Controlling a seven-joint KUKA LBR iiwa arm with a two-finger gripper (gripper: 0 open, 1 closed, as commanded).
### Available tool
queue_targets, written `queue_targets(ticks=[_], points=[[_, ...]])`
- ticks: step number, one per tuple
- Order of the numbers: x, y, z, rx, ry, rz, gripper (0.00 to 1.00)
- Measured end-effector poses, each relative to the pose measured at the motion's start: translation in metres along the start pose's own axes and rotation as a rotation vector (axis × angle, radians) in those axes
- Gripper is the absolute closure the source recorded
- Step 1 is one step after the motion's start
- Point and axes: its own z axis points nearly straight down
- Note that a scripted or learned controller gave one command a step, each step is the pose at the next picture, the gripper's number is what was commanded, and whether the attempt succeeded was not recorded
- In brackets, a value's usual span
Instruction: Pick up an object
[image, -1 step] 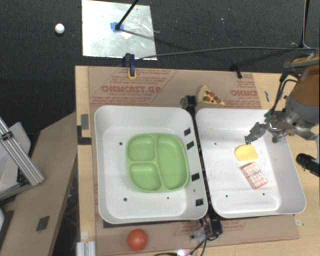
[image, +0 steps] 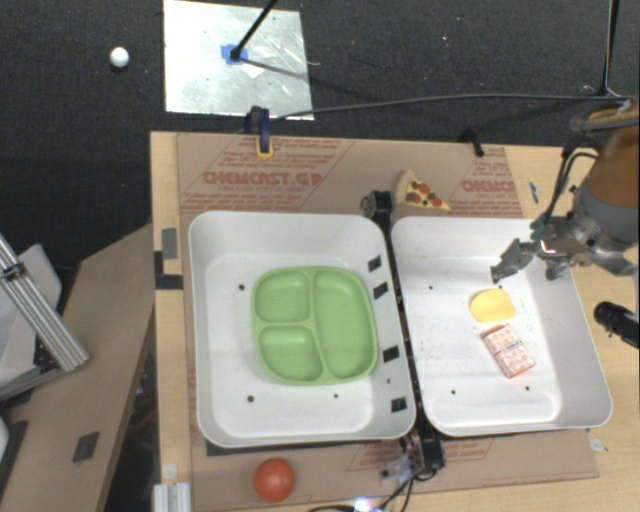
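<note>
The right bin (image: 570, 400) holds a round yellow piece (image: 492, 305) near its middle. A pink patterned block (image: 508, 351) lies just below and to the right of that piece. My gripper (image: 531, 264) hangs over the bin's upper right part, slightly above and to the right of the yellow piece. Its fingers stand open with nothing between them. The left bin (image: 215, 300) carries a green divided plate (image: 314, 324).
A toy pizza slice (image: 422, 192) lies on the cardboard behind the bins. A red ball (image: 274, 479) sits on the bench in front of the left bin. A blue clamp (image: 260, 130) grips the cardboard's far edge. Black clips line the seam between the bins.
</note>
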Motion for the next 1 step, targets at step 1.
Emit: queue_targets(ticks=[1], points=[[0.0052,-0.0006,0.0427,0.003,0.001,0.001,0.00]])
